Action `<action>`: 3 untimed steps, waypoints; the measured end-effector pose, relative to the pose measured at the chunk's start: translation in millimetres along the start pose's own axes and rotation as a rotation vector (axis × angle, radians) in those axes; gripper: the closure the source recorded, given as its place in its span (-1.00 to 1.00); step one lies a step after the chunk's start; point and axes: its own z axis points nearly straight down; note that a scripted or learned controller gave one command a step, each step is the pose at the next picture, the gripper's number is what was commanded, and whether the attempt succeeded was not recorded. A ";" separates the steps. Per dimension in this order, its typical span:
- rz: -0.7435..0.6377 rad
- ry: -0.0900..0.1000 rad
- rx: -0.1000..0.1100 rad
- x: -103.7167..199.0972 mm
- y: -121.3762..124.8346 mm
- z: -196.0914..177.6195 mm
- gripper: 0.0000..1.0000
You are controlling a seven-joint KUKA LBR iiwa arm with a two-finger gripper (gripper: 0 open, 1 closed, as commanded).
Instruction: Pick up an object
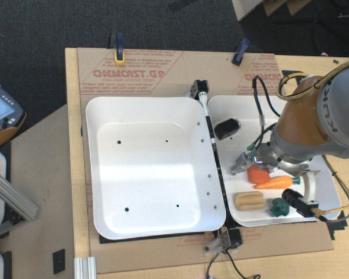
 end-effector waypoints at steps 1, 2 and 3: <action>0.000 -0.002 -0.006 0.8 0.4 -14.6 1.00; -0.008 -0.003 -0.017 54.7 62.2 -105.7 1.00; -0.007 0.001 0.001 123.6 5.5 -99.6 1.00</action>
